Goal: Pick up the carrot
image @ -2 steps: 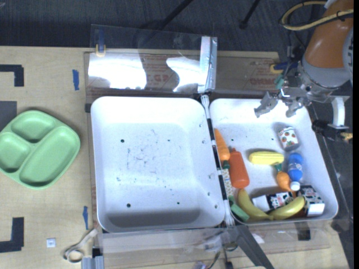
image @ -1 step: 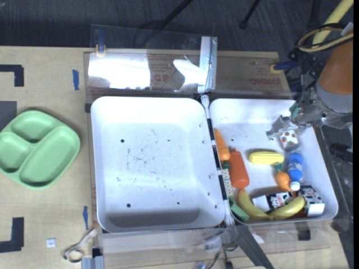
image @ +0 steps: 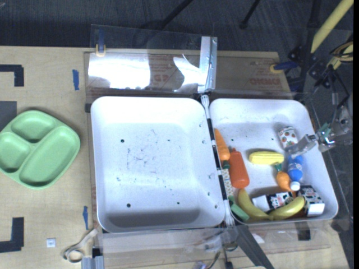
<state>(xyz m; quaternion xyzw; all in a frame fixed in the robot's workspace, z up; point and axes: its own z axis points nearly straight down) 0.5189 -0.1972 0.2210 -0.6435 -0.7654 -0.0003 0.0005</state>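
A green divided plate [image: 39, 148] is sitting on the bench at the far left, apart from the bins. Next comes the left bin [image: 112, 116], then the right bin [image: 263, 110], where all the small items are lying. The carrot [image: 222, 144] is resting just inside the right bin's left wall, lengthwise along it, with a thicker orange-red piece [image: 240, 170] just beside its lower end. Further right, a yellow corn cob [image: 265, 158] is lying mid-bin and a banana [image: 272, 209] is curving along the near wall. The gripper [image: 312, 142] is hanging over the bin's right side, well apart from the carrot; whether it is spread or pressed together cannot be told. The approach seems to be the step in hand, with nothing grasped. The next move is probably calling for travel leftward across the bin, then a descent tight against the wall.
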